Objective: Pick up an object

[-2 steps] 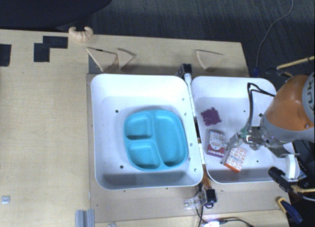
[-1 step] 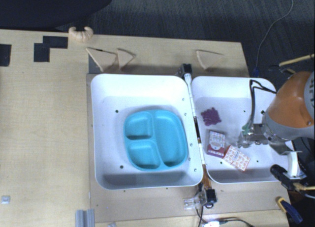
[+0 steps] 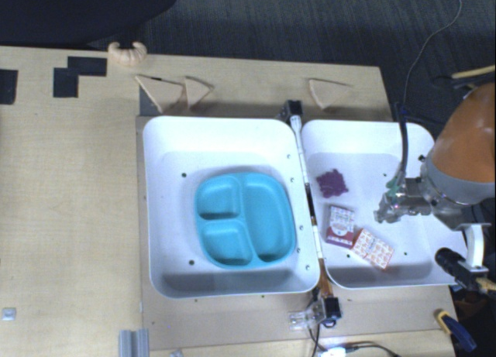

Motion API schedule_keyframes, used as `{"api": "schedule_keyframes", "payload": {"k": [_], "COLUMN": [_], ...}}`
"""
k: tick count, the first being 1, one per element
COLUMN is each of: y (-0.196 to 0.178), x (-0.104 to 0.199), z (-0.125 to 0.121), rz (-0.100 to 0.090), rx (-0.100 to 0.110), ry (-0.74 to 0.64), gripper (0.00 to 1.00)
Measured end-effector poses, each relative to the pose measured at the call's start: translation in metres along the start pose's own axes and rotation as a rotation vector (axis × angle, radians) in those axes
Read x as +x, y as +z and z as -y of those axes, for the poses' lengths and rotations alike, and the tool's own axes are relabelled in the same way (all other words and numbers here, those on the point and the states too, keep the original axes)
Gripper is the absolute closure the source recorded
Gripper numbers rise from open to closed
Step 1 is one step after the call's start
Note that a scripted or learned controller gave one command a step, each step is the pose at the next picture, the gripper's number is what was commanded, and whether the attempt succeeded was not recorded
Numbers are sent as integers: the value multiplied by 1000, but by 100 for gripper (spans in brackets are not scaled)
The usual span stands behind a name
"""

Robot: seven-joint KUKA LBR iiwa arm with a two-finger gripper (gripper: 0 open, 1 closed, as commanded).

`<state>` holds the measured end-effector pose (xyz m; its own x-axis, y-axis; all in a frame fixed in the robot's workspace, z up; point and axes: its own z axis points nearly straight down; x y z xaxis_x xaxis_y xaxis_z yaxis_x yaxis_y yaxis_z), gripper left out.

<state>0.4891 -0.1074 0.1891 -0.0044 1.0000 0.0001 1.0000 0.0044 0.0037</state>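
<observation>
Gripper (image 3: 390,210), grip unclear, over right bin (image 3: 418,274) with purple lump (image 3: 332,183), perhaps two packets (image 3: 358,237); left bin (image 3: 167,193): blue tray (image 3: 245,218).

**Clerk:** Item one, the arm (image 3: 465,154). Casing?

**Checker:** Rounded orange band, broad and glossy, with a grey ring beneath it. The grey is smooth and matte, paler toward its lower edge.

**Clerk:** Item two, the hand (image 3: 390,210).

**Checker:** Small metallic assembly, silver-grey, angular, with bright glints on its edges. Fine detail too small to list.

**Clerk:** Cabling?

**Checker:** One dark cable (image 3: 404,142), thick, running along the arm's side to the metal part.

**Clerk:** Other fittings?

**Checker:** A white bracket-like piece (image 3: 473,245) below the grey ring. Markings and screws: none legible.
</observation>
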Motion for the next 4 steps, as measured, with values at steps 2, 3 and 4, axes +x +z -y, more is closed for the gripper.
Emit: {"api": "schedule_keyframes", "payload": {"k": [2,3,4], "y": [22,14,19], "x": [-23,11,-100], "z": [-14,-54,-89], "rz": [1,-1,2], "rx": [3,1,0], "ry": [2,-1,1], "gripper": [100,100,100]}}
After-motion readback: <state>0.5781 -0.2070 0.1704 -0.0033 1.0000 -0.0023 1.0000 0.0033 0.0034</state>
